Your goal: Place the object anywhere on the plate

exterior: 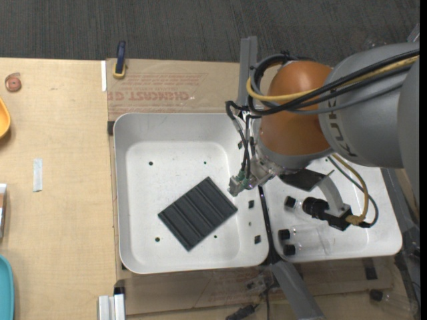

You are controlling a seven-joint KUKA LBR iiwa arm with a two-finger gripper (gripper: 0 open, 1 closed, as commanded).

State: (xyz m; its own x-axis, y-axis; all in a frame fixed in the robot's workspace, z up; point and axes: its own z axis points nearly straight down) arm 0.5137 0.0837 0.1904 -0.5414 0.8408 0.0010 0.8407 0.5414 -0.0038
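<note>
From where I stand the gripper (pixel 241 181) hangs just right of the dark ribbed plate (pixel 198 213) in the left bin (pixel 133 145), its grasp unreadable and the object unidentifiable, so it should travel leftward before lowering.

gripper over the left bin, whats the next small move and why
Probably a short move left and toward the camera, to centre over the dark ribbed rectangular plate. The gripper sits by that plate's upper-right corner in the left white bin, so a release here might miss the plate.
</note>
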